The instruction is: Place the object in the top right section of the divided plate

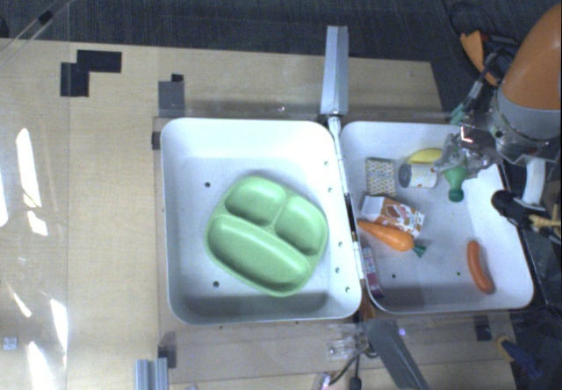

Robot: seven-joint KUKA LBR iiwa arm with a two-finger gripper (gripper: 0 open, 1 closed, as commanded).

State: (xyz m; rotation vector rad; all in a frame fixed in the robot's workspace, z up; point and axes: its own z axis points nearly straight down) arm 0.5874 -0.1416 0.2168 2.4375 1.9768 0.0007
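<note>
Nearest, a green divided plate (267,233) in the left bin (184,160), sausage (479,266) and carrot (388,236) low in the right bin (518,292), farther back a yellow item (426,155), gripper (461,151) above the bin's back corner, finger state impossible to tell

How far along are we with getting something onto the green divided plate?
Nothing looks done yet: the green divided plate in the left bin has nothing in any section. In hand: the gripper is over the right bin, near the small bottle and banana; a grasp isn't visible. The carrot and sausage lie untouched. Left: pick, carry, place top right.
</note>
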